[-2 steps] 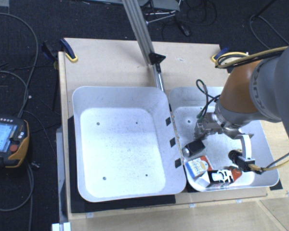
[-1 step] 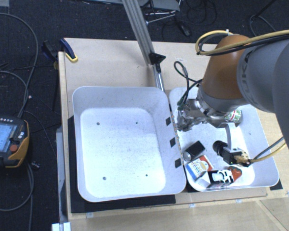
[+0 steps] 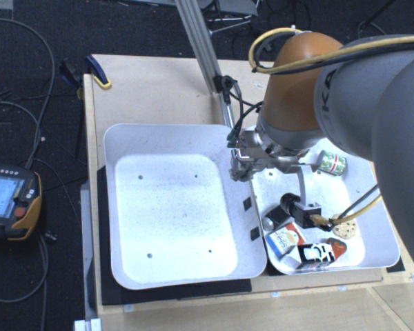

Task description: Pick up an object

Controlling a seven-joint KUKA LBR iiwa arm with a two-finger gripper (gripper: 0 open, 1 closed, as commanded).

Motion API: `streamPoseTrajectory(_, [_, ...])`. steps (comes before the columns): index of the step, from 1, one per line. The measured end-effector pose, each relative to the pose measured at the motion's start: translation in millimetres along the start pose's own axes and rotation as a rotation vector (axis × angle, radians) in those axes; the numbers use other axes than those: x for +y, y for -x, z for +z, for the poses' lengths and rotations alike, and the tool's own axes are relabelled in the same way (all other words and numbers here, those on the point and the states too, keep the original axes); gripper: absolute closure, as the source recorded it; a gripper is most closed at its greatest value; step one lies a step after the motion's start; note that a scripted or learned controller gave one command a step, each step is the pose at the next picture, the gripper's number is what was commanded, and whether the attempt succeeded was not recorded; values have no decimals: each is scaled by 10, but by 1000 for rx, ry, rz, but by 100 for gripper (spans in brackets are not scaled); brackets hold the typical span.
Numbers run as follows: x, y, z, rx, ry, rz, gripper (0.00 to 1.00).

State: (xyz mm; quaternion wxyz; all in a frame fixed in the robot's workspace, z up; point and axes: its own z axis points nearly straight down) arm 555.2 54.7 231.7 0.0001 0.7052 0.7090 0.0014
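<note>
Wooden bench (image 3: 159,92) bearing two white bins (image 3: 172,212) side by side

You see a bench (image 3: 165,88) of pale, matt board that looks like unpainted wood or fibreboard. The left bin (image 3: 172,212) is white moulded plastic, smooth with a dull sheen, and its floor is dusted with fine dark specks. The right bin (image 3: 372,185) is the same white plastic. The arm (image 3: 372,95) has a grey satin shell, and its orange band (image 3: 300,81) is glossy, catching a soft highlight. The pincer (image 3: 252,161) looks like bare metal with black fittings. The can (image 3: 331,163) has a shiny printed skin. The carton (image 3: 284,240) looks like printed card. The post (image 3: 196,29) is brushed aluminium.
</note>
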Motion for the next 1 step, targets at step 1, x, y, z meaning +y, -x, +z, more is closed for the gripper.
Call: streamPoseTrajectory(1, [-314,-30,452,-2,-6,5,100])
